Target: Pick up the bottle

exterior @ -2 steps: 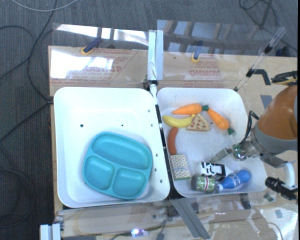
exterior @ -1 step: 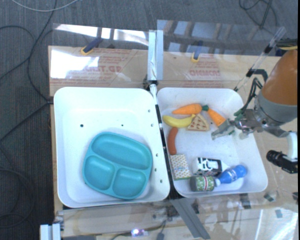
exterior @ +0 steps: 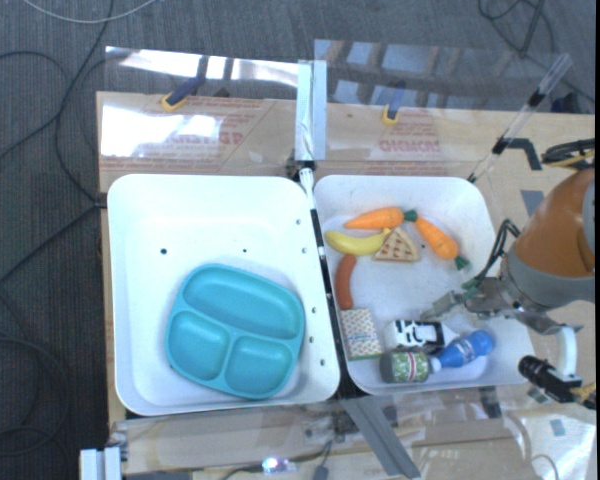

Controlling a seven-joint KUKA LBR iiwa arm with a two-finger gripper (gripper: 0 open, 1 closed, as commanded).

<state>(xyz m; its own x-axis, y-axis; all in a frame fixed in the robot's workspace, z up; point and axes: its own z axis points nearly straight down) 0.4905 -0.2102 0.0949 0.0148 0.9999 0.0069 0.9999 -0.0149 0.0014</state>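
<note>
Gripper point(exterior: 452, 305) was positioned over the right bin point(exterior: 480, 200), near that bin's right wall, at the end of the grey arm point(exterior: 545, 278) reaching in from the right. Its degree of opening could not be determined, because the tip appeared thin and partly blurred against the white floor. No item was visibly held.

Right bin contents:
- The bottle point(exterior: 468, 350), pale with a blue end, lay on its side near the front wall. It sat below the gripper and apart from it.
- A green can point(exterior: 408, 367) lay on its side just beside the bottle, to the left, apparently touching it.
- A small black-and-white item point(exterior: 417, 333) rested just behind the can and the bottle; its type was not clear.
- A patterned square pad point(exterior: 360, 331) lay at the left wall, near the can.
- A red sausage point(exterior: 345, 280) lay along the left wall, behind the pad.
- A banana point(exterior: 357, 242), a tan wedge point(exterior: 398, 248) and two carrots were grouped toward the back. One carrot point(exterior: 384, 217) lay just behind the banana; the other carrot point(exterior: 436, 237) lay to the right of the wedge.

Left bin point(exterior: 140, 268) contents:
- A blue divided plate point(exterior: 237, 331) with three compartments sat toward the front.

Both bins stood side by side on the bench point(exterior: 180, 128).
</note>
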